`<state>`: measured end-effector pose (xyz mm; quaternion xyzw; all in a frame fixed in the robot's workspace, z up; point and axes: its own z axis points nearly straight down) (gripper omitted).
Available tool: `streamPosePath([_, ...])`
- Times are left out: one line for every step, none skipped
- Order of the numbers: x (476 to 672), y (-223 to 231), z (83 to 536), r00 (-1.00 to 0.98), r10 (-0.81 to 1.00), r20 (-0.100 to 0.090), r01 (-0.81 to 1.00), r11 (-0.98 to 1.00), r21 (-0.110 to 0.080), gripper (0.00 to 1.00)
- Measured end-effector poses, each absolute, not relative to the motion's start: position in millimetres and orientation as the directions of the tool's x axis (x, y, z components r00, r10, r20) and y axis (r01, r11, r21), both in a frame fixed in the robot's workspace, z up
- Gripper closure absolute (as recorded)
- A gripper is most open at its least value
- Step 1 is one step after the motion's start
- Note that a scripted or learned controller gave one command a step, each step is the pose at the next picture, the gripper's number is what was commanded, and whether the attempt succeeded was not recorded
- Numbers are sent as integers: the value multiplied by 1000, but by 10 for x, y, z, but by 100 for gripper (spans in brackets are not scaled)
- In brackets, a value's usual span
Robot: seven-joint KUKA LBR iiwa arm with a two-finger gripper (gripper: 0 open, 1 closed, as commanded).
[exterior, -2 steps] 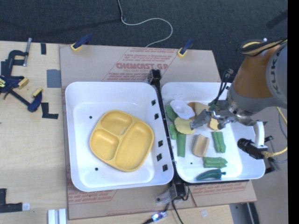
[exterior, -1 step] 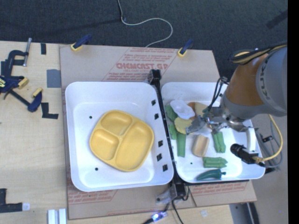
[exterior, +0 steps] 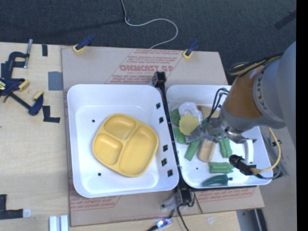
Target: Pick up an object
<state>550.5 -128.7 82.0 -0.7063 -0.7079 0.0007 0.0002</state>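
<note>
Your gripper [exterior: 204,134] sits low in the right bin [exterior: 257,174] over the clutter of green pieces [exterior: 220,167], a tan block [exterior: 206,151] and a yellow-green lump [exterior: 188,124], grasp state can't tell, while the yellow divided plate [exterior: 125,144] lies in the left bin [exterior: 82,105].

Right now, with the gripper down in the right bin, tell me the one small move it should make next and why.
Probably lower a little and close. The gripper sits low in the right bin, right over the pile of green pieces and the tan piece, and nothing is visibly between its fingers. The yellow plate lies in the left bin, out of the way.
</note>
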Motion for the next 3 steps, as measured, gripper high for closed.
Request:
streamPosePath([5512,-1288,948,-3,1000,-1,1000,3,0,100])
streamPosePath([5532,-1340,1382,-1,1000,0,1000,1,2,100])
streamPosePath([5487,-1305,1820,-2,1000,0,1000,2,2,100])
